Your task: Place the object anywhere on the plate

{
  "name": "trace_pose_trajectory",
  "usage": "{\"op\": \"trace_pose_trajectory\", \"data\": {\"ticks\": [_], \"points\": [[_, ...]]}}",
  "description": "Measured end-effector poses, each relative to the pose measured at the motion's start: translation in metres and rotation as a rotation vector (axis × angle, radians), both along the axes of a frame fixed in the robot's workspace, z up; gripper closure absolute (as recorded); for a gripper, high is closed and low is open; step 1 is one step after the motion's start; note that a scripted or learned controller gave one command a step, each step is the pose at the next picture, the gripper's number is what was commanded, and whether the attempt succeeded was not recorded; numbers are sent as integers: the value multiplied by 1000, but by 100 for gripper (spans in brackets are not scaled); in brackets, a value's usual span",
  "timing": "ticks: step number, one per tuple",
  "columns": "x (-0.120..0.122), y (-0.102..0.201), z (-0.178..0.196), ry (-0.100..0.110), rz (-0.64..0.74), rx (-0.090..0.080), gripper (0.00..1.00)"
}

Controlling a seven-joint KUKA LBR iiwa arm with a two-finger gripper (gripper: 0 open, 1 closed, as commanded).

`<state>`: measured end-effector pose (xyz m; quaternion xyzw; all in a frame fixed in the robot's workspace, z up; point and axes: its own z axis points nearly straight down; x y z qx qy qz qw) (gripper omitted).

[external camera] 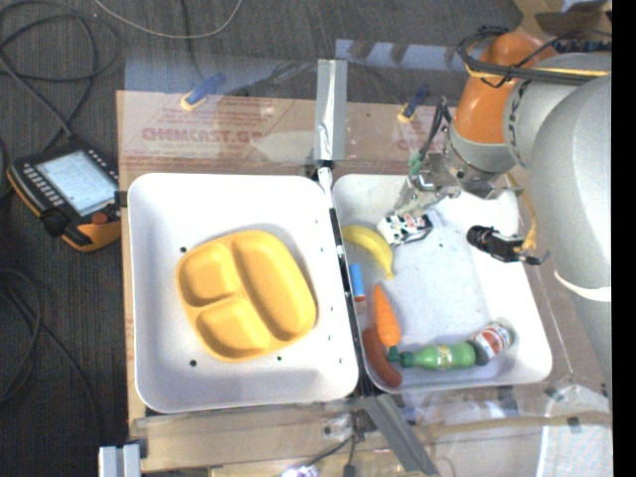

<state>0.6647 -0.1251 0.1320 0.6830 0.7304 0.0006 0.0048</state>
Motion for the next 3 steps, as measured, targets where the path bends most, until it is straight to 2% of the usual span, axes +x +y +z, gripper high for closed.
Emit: {"op": "trace_pose_trajectory", "data": {"ticks": [1, 2, 3], "points": [[-18, -35, 36, 10, -2, 3, 100], [-61, -66, 19, 11, -448, 5, 100], [-3, -74, -41, 8, -440, 3, 100]]}}
